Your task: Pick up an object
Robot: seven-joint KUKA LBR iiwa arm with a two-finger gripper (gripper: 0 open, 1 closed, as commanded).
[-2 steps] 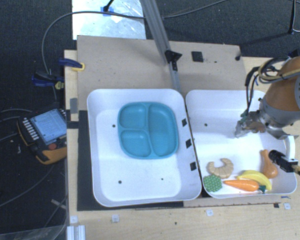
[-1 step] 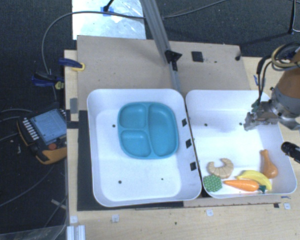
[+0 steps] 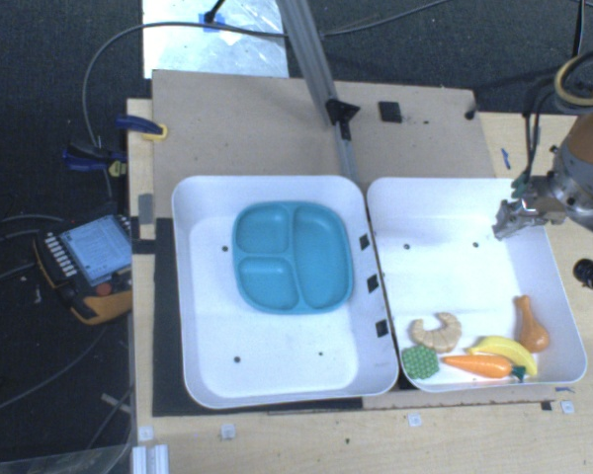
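Several toy foods lie along the near edge of the right bin (image 3: 445, 255): a tan croissant-like piece (image 3: 436, 331), a green broccoli (image 3: 421, 362), an orange carrot (image 3: 477, 365), a yellow banana (image 3: 505, 350) and a brown drumstick (image 3: 530, 325). My gripper (image 3: 512, 217) hangs over the far right part of that bin, well above and behind the foods. Nothing shows between its fingers.
The left bin (image 3: 203, 354) holds a blue divided plate (image 3: 292, 256). A grey pole (image 3: 311, 52) slants across the back of the bench. Cables, clamps and a handheld device (image 3: 87, 260) lie on the floor to the left.
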